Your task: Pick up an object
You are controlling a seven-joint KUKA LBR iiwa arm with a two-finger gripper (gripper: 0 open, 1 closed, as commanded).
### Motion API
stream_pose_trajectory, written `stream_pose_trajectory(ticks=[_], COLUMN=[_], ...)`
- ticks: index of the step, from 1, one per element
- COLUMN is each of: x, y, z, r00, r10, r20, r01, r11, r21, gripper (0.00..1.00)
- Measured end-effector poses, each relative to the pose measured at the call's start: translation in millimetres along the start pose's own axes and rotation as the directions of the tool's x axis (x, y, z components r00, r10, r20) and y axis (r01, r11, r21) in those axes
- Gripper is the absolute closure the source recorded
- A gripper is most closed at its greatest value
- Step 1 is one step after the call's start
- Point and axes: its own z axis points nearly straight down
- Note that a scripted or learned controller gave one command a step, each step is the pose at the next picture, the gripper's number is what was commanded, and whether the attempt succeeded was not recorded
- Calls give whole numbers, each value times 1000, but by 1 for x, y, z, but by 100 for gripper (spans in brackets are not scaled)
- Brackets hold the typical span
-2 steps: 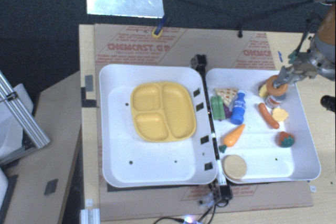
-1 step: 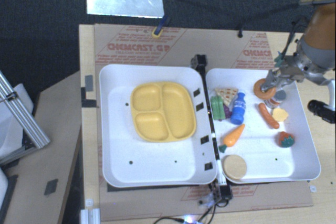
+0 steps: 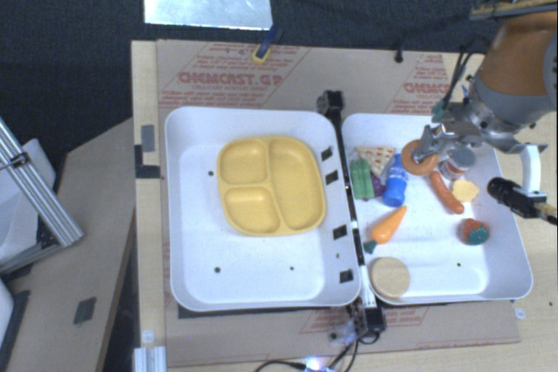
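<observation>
orange ring [image 3: 421, 159] lies flat in the right bin [image 3: 506, 279], upper middle, with the gripper [image 3: 433, 141] right on top of it. arm [image 3: 514, 57] comes in from the right, wrist angled down-left, orange band up top. grip state: cannot tell, the tip blurs into the ring and a small jar [image 3: 457, 161] beside it. nearby: blue bottle [image 3: 397, 180], carrot [image 3: 389, 224], strawberry [image 3: 474, 231]. left bin [image 3: 187, 274] holds a yellow divided tray [image 3: 266, 185].
</observation>
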Motion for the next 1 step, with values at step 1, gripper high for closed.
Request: stream_pose_trajectory(ticks=[1], x=[39], y=[-8], z=[1], r00=[1000], r10=[0], r20=[0], r01=[0], r11=[1000], r21=[0], gripper=[100])
